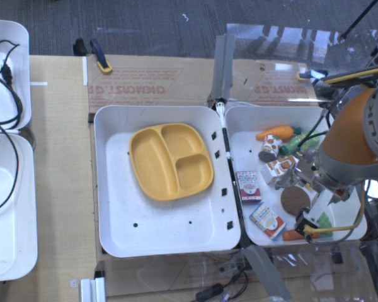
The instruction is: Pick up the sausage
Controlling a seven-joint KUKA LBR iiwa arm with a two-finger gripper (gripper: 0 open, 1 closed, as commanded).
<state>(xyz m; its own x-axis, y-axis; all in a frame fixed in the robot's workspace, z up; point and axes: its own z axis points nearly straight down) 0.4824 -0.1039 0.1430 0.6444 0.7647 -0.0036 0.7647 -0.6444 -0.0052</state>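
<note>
Camera view showed the sausage (292, 235), a short reddish-orange stub, lying at the near edge of the right bin (244, 142), just beside a small carton (266, 221). The gripper (289, 179) hung over the bin near a brown disc (294, 200); whether it was spread or pressed together could not be told.

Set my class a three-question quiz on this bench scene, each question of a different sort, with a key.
1. True or false: the yellow divided plastic plate lies in the right white bin.
2. The grey arm's gripper hangs over: A) the left white bin; B) the right white bin; C) the bare bench.
3. How many compartments does the plate have?

Key: 1 false, it lies in the left white bin; 2 B; 3 three.
</note>
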